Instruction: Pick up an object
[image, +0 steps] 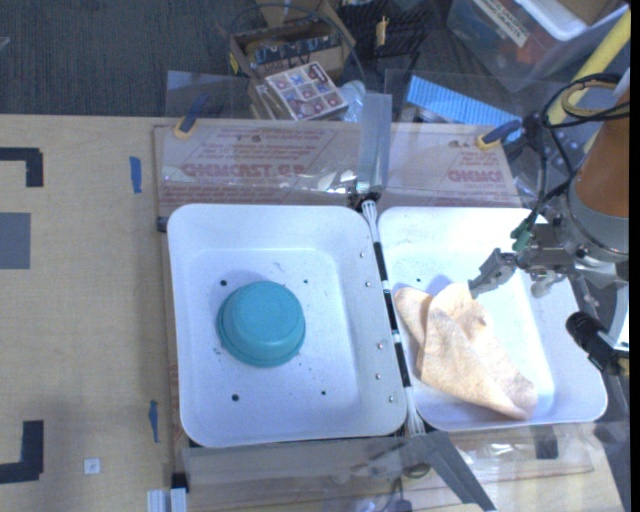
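Cloth (462, 352) just below-left of gripper (512, 272) fingers, apart

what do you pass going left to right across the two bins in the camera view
left bin → teal bowl → right bin with orange cloth → gripper

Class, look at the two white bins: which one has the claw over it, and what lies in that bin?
The right-hand bin, holding the crumpled tan cloth; the claw is above it. The left bin holds an upturned teal bowl.
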